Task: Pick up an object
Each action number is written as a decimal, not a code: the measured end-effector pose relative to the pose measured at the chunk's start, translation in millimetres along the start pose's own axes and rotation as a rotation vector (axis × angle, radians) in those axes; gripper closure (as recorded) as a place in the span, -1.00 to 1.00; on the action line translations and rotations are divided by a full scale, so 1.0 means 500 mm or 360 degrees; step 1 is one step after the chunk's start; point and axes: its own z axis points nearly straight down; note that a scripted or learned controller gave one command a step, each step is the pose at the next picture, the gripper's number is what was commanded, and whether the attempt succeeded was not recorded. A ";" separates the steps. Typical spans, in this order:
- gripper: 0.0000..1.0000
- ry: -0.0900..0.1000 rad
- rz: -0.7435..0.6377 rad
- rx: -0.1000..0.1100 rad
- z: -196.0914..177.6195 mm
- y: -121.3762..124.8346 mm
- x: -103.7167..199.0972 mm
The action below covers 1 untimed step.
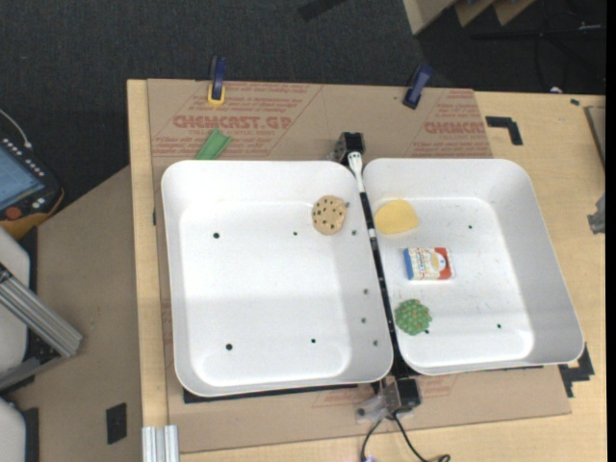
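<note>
A round tan cookie with dark chips (329, 215) lies in the left bin (192, 258), near its far right corner. In the right bin (539, 248) a yellow chip-like piece (396, 217) rests at the far left. A small white, blue and red carton (426, 264) lies flat just nearer than that. A green bumpy ball (412, 317) sits close to the bin's left wall at the front.
The two bins stand on a cardboard sheet (289, 114) held by a yellow and blue clamp (218, 81) and a blue clamp (417, 85). A green marker (212, 144) lies on the cardboard behind the left bin. A black divider strip (371, 248) runs between the bins.
</note>
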 end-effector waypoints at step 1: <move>1.00 0.0019 -0.0025 0.0026 0.116 -0.001 0.160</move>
